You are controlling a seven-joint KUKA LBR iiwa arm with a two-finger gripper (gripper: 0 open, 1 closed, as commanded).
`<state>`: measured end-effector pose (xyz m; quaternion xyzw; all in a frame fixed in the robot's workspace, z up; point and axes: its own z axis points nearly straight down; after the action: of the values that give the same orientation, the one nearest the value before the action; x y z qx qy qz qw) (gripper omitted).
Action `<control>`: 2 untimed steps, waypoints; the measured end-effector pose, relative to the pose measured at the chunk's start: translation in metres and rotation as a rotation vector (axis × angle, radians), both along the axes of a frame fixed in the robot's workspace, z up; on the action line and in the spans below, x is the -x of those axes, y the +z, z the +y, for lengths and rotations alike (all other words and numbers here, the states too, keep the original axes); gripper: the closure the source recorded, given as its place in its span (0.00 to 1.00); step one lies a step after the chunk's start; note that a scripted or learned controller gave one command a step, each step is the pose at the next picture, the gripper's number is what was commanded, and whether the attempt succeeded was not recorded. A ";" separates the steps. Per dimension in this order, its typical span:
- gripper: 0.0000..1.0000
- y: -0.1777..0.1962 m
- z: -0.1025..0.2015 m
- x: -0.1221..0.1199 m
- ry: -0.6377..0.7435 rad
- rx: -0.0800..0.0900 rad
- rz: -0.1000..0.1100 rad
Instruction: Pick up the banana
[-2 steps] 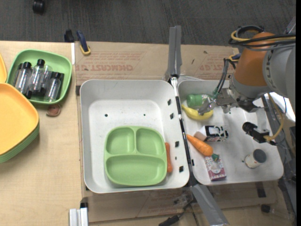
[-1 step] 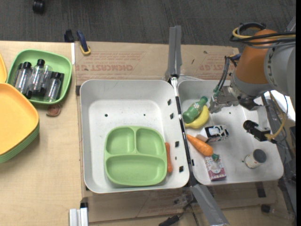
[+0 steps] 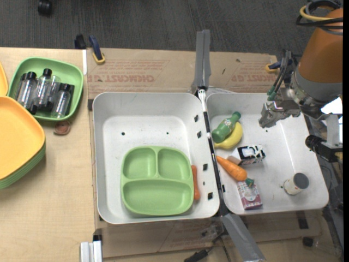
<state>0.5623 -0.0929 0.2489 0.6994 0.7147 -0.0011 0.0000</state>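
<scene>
The yellow banana (image 3: 232, 138) lies in the right bin (image 3: 283, 141) near its left wall, partly covered by a green bottle (image 3: 225, 126) resting across it. My gripper (image 3: 268, 119) hangs over the right bin's upper right part, to the right of the banana and apart from it. Nothing shows between its fingers.
The right bin also holds an orange carrot (image 3: 232, 168), a small black-and-white toy car (image 3: 251, 154), a pink carton (image 3: 250, 195) and a small cup (image 3: 295, 183). The left bin (image 3: 109, 124) bears a green divided plate (image 3: 157, 180). Left of the bins sit orange plates (image 3: 19, 143) and a green tray of bottles (image 3: 46, 89).
</scene>
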 end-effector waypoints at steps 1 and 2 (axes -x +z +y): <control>1.00 -0.059 0.092 0.020 -0.023 -0.001 0.002; 1.00 0.027 0.033 0.084 0.112 0.000 0.000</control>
<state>0.4781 -0.0600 0.2762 0.6584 0.7526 -0.0010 0.0000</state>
